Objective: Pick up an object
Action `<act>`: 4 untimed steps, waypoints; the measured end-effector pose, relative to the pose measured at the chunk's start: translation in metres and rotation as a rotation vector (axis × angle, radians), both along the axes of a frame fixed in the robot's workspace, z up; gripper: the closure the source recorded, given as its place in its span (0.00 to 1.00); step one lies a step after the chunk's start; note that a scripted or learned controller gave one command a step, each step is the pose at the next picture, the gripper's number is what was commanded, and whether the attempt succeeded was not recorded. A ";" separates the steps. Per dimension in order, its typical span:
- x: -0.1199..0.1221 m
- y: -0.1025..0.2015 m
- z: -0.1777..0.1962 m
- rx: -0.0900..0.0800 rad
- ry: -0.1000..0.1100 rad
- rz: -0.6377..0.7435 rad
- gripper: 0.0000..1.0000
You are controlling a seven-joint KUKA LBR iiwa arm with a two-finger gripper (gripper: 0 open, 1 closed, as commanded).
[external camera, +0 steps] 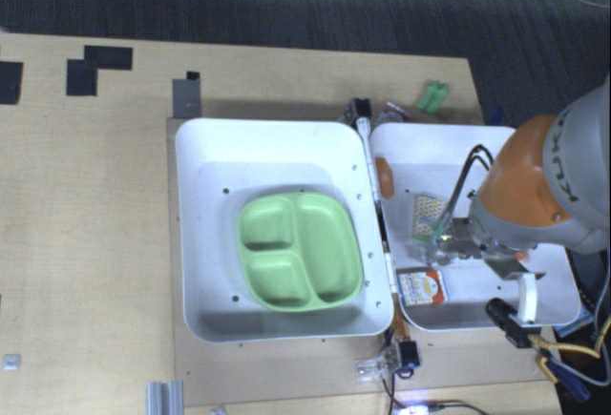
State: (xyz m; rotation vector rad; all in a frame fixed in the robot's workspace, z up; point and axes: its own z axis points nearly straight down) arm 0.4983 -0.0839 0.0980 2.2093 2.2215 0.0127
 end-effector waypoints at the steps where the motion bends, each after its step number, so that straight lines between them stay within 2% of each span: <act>1: 0.000 0.000 0.000 0.000 0.000 -0.001 0.00; 2: -0.008 -0.001 -0.011 -0.001 0.001 -0.003 0.00; 3: -0.007 -0.002 0.001 -0.002 -0.004 0.000 1.00; 4: -0.007 -0.001 0.000 -0.002 -0.004 -0.001 0.00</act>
